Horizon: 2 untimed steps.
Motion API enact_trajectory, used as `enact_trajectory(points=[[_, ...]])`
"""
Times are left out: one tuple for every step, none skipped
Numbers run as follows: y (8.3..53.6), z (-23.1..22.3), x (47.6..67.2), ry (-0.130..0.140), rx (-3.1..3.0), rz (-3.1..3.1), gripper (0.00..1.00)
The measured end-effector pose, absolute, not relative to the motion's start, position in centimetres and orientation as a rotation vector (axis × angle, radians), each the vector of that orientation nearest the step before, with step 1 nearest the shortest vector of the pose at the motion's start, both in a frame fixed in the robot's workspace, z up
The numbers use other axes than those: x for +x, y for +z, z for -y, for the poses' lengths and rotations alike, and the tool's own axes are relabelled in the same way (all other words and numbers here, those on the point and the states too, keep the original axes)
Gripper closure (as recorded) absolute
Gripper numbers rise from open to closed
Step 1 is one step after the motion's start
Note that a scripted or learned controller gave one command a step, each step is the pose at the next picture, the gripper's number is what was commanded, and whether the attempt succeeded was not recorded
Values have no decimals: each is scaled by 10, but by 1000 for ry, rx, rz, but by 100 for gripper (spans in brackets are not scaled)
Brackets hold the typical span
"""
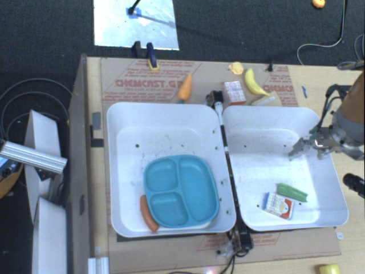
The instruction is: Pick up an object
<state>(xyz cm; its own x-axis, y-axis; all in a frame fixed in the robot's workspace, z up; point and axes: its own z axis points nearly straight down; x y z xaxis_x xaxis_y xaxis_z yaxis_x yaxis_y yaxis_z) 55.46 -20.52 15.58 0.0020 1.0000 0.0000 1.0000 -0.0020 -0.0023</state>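
Two targets lie in the right bin (268,121) at six o'clock, carton (278,205) and green piece (292,192); the gripper (311,147), splayed and empty, should drop straight down.

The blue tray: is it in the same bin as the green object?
No. The blue tray lies in the left bin, while the green object lies in the right bin.

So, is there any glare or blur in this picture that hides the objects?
In the camera view, glare washes out the shiny sheet beyond the bench; the light is even and soft, so the blue tray and green object cast faint shadows; the gripper looks slightly blurred; the small carton's print is unreadable.
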Motion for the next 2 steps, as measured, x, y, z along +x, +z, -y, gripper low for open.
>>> enact_trajectory(points=[[168, 204, 558, -4, -2223, 2226, 100], [232, 155, 606, -10, -2216, 2239, 100]])
